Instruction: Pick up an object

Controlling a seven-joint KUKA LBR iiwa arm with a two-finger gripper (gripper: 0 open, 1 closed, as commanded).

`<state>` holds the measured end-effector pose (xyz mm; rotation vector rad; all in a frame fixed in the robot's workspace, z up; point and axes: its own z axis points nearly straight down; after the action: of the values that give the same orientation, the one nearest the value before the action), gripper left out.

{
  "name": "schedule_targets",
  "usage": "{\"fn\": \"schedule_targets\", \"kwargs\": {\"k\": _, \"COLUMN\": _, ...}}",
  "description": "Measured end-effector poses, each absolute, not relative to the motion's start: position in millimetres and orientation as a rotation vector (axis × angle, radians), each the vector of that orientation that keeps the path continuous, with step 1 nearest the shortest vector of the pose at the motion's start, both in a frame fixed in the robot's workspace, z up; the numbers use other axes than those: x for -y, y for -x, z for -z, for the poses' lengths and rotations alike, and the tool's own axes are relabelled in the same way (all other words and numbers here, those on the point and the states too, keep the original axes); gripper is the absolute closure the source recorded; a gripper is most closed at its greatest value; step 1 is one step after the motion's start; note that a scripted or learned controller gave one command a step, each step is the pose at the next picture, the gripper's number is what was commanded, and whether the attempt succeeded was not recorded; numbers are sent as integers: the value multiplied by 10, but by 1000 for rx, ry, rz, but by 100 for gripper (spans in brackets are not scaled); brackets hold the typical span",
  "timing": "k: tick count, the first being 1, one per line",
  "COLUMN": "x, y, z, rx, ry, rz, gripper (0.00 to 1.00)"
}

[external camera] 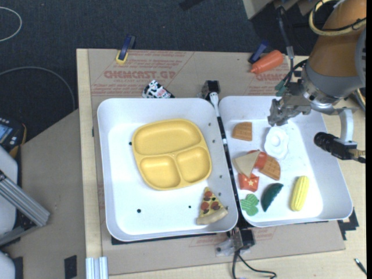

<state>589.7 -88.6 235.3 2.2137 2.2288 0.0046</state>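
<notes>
Camera view: white fried egg (pixel 276 142) just below the tool (pixel 278 116), grip state impossible to tell.

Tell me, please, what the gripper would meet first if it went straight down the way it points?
Probably the white fried-egg toy in the right white bin, lying just below the gripper; depth is hard to judge from this slanted view.

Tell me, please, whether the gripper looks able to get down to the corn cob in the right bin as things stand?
Probably yes. The corn cob lies alone near the right bin's right wall, with bare floor around it and nothing over it. The gripper hangs over the bin's upper part, above the fried egg.
</notes>
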Motion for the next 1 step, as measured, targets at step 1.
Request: {"fn": "schedule_targets", "kwargs": {"k": 1, "x": 573, "y": -5818, "z": -2301, "rx": -2228, "ry": -2221, "rz": 2, "gripper": 100}}
